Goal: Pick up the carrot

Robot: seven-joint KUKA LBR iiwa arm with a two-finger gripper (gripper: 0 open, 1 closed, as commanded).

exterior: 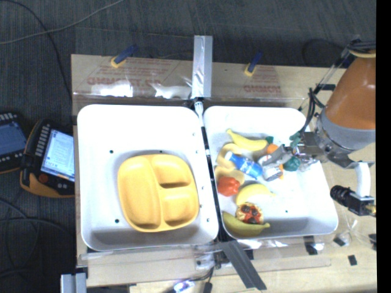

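Yellow divided plate (157, 191), white bins (98, 133), yellow bananas (246, 141), perhaps an orange carrot (272, 148).

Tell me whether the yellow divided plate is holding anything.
Empty. The yellow plate in the left bin shows bare compartments; the toy food lies in the right bin.

The carrot (270, 148) shows as a small orange piece in the right bin (317, 215), toward that bin's far half. It lies just right of the yellow banana (245, 141), touching or nearly touching that banana's end. Most of it is hidden, so its full shape and pose cannot be told.
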